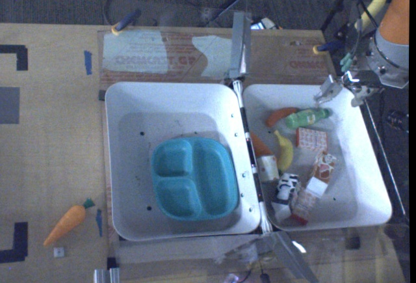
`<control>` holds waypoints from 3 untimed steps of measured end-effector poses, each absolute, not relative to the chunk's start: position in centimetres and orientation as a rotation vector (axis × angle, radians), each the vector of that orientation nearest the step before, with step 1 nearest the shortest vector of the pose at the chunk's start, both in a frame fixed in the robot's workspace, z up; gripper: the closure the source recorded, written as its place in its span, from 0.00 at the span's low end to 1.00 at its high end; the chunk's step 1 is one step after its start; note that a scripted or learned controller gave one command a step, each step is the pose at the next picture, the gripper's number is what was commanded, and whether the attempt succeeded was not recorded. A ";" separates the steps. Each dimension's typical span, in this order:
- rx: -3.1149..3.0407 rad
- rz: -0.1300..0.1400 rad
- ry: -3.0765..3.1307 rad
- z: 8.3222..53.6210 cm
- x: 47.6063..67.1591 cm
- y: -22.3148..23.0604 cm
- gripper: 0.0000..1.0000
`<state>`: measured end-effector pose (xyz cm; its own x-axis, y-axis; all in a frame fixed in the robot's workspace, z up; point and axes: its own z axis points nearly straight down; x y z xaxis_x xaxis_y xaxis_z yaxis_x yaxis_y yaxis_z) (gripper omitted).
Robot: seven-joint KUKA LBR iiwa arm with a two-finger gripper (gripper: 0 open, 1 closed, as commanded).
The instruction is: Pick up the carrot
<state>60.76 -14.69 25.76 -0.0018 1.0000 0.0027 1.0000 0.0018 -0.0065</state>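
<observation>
— What is seen at the far left of the table (52, 112)?

— A carrot (65, 224) is seen lying on the bare wood near the lower left corner, outside both bins, its green top pointed up and to the right. A small blue strip (99, 222) is seen just beside it, and a tiny grey square (58, 252) just below it.

— And next to that?

— The left bin (130, 106) is found there. A blue divided tray (194, 177) with three compartments is seen lying flat in it, toward the lower right part.

— What is held in the right bin (367, 164)?

— A jumble of small things is seen: an orange piece (281, 116) and a green bottle (307, 118) near the top, a banana (284, 150) below them, a red and white box (311, 138) beside it, and a black and white cow figure (285, 188) lower down among some small packets.

— Where is the hand (343, 86)?

— It is seen above the upper right corner of the right bin, well apart from the carrot. Nothing is seen between its fingers, but whether they are spread or closed cannot be told.
</observation>
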 end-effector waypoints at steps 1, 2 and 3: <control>-1.999 0.003 -2.423 31.5 60.7 -17.7 0.00; -1.287 -0.001 -2.862 24.0 63.3 -18.9 0.00; -0.876 -0.003 -3.014 14.2 55.8 -19.6 0.00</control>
<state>55.82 -19.59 14.24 -0.8443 0.5358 0.0038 0.5358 0.8443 0.0008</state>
